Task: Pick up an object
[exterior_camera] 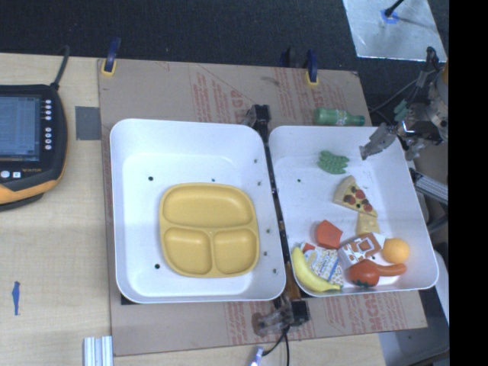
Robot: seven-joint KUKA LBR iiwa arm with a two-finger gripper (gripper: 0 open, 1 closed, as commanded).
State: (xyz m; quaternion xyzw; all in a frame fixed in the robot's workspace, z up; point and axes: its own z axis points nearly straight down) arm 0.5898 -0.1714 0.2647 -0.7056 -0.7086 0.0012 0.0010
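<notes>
Left shallow white bin [130, 204] is holding a yellow three-compartment plastic tray [208, 229]. Right white bin [396, 174] is carrying a green leafy toy [332, 161], pizza slice [354, 195], red wedge [329, 234], yellow banana [310, 274], orange ball [396, 249]. Gripper [374, 145] is hovering over that bin's far right rim, pincer state unclear. Green bottle [339, 117] is lying outside on cardboard

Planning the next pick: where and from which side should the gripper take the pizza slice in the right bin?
Probably best from straight above. The pizza slice lies flat, so close across its narrower top end, toward the green toy, where bare bin floor flanks both edges. Its lower end nearly touches the cracker.
</notes>
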